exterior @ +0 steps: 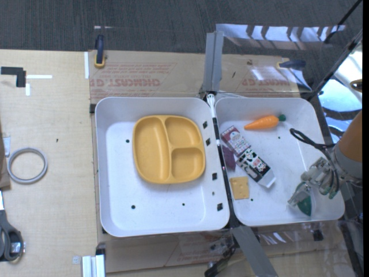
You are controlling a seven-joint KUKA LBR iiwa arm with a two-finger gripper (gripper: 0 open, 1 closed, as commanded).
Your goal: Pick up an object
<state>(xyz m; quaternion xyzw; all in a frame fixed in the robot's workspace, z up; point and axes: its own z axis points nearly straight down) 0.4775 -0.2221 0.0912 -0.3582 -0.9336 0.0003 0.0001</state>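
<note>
My gripper (307, 193) hangs low in the near right corner of the right bin (271, 213), with the arm coming in from the right. A small dark green object (306, 206) lies right under and beside it; contact is not visible. Further left in the same bin lie an orange toy carrot (262, 123), a long carton with a black-and-white pattern and a maroon end (248, 157), and a square yellow cracker (240, 187). A yellow divided plate (169, 149) rests in the left bin (115, 212).
A black cable (305, 138) loops over the right bin's far right side. Outside the bins, on the wooden bench at the left, lie a tape roll (26, 165) and scissors (8, 242). A metal divider (212, 62) stands behind the bins.
</note>
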